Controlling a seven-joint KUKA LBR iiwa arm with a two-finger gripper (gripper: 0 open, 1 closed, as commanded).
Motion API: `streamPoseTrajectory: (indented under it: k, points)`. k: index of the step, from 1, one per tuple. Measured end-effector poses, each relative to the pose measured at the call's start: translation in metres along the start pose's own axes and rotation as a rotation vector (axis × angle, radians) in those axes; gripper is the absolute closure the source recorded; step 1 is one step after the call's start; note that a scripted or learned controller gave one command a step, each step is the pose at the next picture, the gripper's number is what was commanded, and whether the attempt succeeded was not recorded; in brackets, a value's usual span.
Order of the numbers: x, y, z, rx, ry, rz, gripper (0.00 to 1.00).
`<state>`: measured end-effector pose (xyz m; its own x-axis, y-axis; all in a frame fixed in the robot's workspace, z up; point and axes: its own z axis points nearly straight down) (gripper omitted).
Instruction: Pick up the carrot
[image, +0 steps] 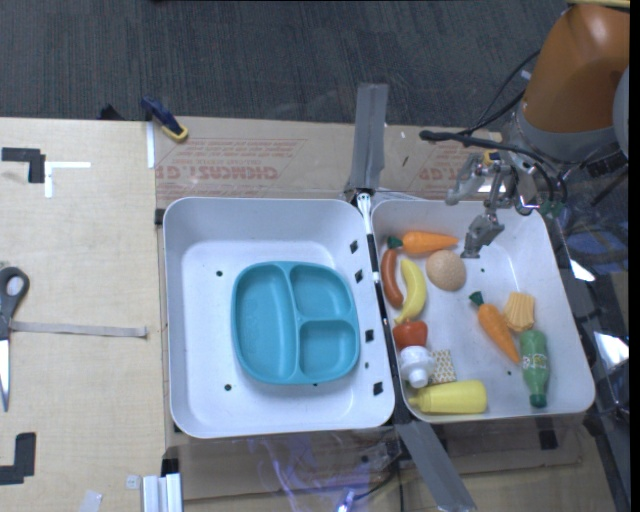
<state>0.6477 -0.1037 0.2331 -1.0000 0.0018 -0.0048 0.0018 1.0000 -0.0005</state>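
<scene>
Pincer (483, 233) hangs over the right bin's (560, 262) far side, fingers narrow, holding nothing. Carrot (497, 331) lies below it, nearer the camera, beside a green bottle (535, 367).

Overhead, slanted (both bins (270, 215) framed)
</scene>
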Motion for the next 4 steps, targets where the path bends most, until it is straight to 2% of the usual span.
streamPoseTrajectory:
  k: [1,2,3,4]
  points:
    - [0.056,-0.045,0.132,0.0,0.001,-0.081,0.0]
    - [0.105,-0.112,0.139,0.001,-0.001,-0.274,0.0]
    - [0.1,-0.105,0.128,-0.007,-0.01,-0.28,1.0]
    - [0.074,-0.039,0.06,0.0,-0.003,-0.057,1.0]
